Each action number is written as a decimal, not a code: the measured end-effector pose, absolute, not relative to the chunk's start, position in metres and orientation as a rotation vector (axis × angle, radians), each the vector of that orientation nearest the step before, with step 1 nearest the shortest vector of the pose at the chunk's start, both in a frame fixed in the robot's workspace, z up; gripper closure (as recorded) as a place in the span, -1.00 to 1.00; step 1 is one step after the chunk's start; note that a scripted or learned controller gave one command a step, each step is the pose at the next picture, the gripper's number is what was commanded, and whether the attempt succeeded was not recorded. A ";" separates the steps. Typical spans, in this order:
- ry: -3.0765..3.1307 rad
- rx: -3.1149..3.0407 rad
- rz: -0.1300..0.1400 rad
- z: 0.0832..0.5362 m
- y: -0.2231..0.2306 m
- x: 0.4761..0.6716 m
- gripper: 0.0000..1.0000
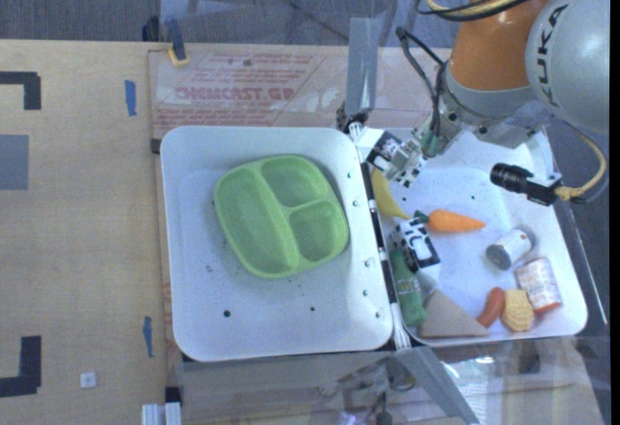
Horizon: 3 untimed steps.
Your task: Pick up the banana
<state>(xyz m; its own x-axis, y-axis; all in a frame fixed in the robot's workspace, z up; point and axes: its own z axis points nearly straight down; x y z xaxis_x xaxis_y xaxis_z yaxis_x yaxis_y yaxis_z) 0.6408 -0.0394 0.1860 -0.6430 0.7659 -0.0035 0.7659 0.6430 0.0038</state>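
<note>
Right of centre frame, the gripper [399,162] hangs just above the banana [387,197] lying against the right bin [572,312] wall's left edge, apparently lining up; its grip state cannot be told.

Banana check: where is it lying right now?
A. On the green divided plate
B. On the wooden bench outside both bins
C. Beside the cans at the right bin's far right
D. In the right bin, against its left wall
D: the banana lies in the right bin along its left wall, just below the end effector and left of the carrot.
</note>
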 end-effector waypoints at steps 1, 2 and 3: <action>2.619 1.728 0.003 0.256 0.023 0.640 1.00; 2.642 1.701 0.000 0.184 0.051 0.576 1.00; 2.591 1.773 0.002 0.185 0.087 0.589 1.00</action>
<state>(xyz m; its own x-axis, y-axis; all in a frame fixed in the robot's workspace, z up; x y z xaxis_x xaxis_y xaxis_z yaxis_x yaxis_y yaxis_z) 0.5888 0.0868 0.1846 -0.3620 0.9322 -0.0008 0.9322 0.3620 0.0024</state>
